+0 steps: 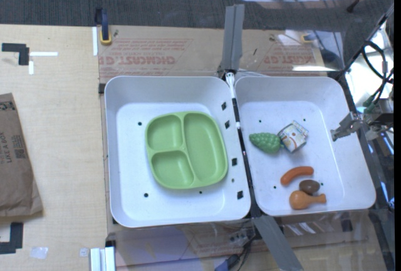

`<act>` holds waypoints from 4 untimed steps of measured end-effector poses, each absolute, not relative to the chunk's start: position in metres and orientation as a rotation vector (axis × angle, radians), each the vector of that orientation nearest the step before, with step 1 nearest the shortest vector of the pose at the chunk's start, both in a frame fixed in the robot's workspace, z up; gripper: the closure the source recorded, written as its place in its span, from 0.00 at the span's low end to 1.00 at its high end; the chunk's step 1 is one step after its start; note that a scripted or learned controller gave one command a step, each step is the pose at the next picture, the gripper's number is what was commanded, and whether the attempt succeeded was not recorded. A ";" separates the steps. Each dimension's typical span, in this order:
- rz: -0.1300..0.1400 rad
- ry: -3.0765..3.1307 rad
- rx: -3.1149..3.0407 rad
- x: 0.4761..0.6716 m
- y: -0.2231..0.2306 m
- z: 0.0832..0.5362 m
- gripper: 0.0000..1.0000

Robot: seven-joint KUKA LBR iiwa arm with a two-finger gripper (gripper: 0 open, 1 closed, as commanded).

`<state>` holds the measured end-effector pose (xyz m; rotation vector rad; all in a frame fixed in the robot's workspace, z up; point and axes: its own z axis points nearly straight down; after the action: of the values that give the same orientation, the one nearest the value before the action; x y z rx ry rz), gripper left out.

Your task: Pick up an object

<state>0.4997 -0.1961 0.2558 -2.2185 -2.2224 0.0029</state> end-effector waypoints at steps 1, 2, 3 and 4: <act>0.003 -1.999 -2.424 0.516 -0.223 0.284 0.00; 0.003 -2.173 -2.267 0.510 -0.198 0.280 0.00; 0.007 -1.646 -2.672 0.552 -0.190 0.214 0.00; 0.004 -1.823 -2.560 0.592 -0.197 0.215 0.00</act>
<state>0.5916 -0.1969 0.2149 -2.5597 -1.8227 0.0044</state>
